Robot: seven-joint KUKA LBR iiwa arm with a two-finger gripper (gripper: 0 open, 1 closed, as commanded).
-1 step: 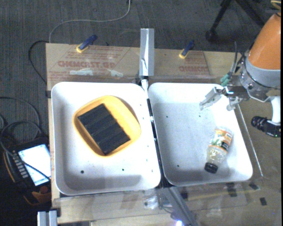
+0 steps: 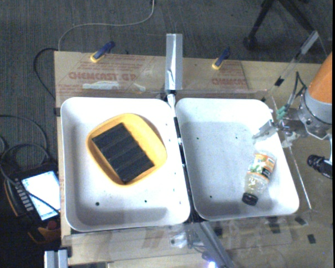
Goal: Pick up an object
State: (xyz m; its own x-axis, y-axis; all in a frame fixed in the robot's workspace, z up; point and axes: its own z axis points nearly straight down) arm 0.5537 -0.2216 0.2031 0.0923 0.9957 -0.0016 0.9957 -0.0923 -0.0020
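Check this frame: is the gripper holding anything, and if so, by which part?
Nothing is held. The gripper sits over the right bin's right edge, apart from the small bottle, which lies on the bin floor below it.

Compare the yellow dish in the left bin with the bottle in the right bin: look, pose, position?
Look: the yellow dish is broad and shallow with a dark ribbed slab in it; the bottle is slim and clear, with a dark cap and an orange-green label.
Pose: the dish sits flat, open side up; the bottle lies on its side.
Position: the dish is mid-bin; the bottle is near the gripper.
Shared: neither is gripped.
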